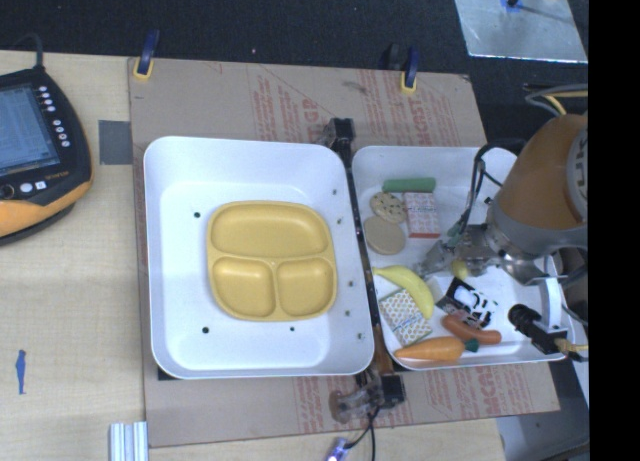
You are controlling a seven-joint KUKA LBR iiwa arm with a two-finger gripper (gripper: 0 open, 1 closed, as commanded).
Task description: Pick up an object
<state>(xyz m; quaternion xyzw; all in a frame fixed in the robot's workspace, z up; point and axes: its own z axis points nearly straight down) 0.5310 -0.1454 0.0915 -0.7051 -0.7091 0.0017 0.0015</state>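
The right bin [455,161] holds several small items. At the back lie a green bar [408,185], a cookie [388,207], a tan disc [384,236] and a red-and-white packet [422,215]. Nearer the front lie a yellow banana [410,285], a checkered packet [405,311], an orange carrot [432,350], a sausage [472,329] and a black-and-white piece [468,300]. My gripper [452,252] hangs low over the middle of this bin, just right of the banana and above the black-and-white piece. The orange-banded wrist [540,184] hides the bin's right side.
The left bin [170,249] holds a yellow divided plate [272,257]. A teach pendant [35,154] lies on the bench at far left. Clamps [147,54] [409,69] stand on the cardboard's back edge. Cables and a fitting [365,399] sit at the front between the bins.
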